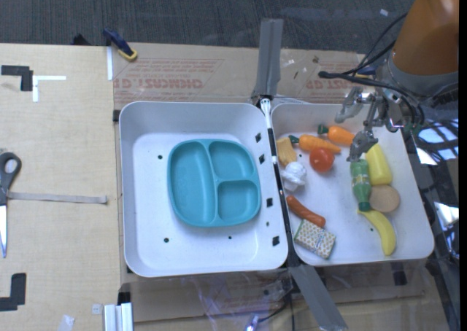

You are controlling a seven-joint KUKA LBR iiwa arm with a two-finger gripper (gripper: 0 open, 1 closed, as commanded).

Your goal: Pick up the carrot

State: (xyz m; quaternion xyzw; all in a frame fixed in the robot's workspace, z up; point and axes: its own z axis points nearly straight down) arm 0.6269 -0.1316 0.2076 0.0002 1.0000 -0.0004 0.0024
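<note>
Orange carrot [319,143] in right bin [416,249] (gripper [359,149] just beside, spread).

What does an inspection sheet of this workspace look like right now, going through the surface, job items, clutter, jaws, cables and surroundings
Surface: two white bins side by side; left bin holds a teal divided plate.
Job's things: carrot lies in the right bin, near its far side.
Clutter: tomato, green bottle, yellow pepper, banana, sausage, cracker.
Grippers: gripper hangs over the right bin, just right of the carrot, not on it.
Cables: black cables run along the arm.
Surroundings: scissors on the wooden bench at left.
</note>
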